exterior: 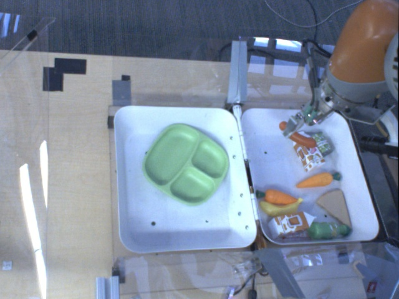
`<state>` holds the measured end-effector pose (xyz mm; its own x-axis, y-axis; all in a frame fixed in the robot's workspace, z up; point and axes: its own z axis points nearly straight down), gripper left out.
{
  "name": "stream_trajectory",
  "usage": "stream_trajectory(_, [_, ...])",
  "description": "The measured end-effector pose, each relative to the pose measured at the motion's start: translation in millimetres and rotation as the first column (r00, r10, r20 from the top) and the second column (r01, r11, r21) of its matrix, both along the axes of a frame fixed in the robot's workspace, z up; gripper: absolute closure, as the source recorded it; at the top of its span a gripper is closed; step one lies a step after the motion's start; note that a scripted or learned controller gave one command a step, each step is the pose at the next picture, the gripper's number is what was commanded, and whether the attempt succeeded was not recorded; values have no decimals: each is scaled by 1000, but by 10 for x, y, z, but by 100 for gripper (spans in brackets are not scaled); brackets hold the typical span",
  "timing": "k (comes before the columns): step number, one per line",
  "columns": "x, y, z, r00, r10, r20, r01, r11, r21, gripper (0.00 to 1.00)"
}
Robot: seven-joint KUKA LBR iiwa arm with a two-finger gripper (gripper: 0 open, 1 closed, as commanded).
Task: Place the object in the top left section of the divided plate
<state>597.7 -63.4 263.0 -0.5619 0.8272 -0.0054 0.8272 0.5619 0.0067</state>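
From my feed I see a pale wooden tabletop (pixel 62 185) with black tape marks (pixel 61 72) near its far left edge, bright glare streaks down the left, and dark grey carpet (pixel 156 8) beyond the far edge, where a thin cable (pixel 293 8) loops across the floor. The left bin (pixel 137 229) holds one thing, a green divided plate (pixel 186 162) lying flat near the bin's middle, turned at an angle, with one large section and two smaller ones; I see nothing in any section. A metal rail (pixel 236 73) runs back from the seam between the two bins. The right bin (pixel 361 185) carries the clutter: near its front left an orange carrot (pixel 279 197) lies touching a yellow banana (pixel 277 208), with a printed carton (pixel 292 224) just in front of them and a green bottle (pixel 328 230) lying on its side at the front. A tan wedge (pixel 335 205) sits near the right wall, and a second carrot (pixel 318 180) lies between it and the back group. At the back, a small box (pixel 313 156) lies beside a reddish-orange piece (pixel 302 139). The tool (pixel 302 123) hangs over that back corner, just above or touching the reddish piece; I cannot tell whether its jaws are open or closed, nor whether it grips anything. The arm (pixel 365 42) comes in from the upper right.
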Motion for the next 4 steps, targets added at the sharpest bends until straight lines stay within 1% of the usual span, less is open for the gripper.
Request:
stream_trajectory(1, [297, 850, -83, 999, -42, -2, 42, 999, 2, 100])
stream_trajectory(2, [-23, 1654, 190, 1000, -5, -1, 5, 1000, 3, 100])
stream_trajectory(3, [525, 1769, 425, 973, 231, 2, -231, 973, 1, 100])
stream_trajectory(4, [-57, 1709, -782, 937, 350, -4, -350, 937, 1, 100])
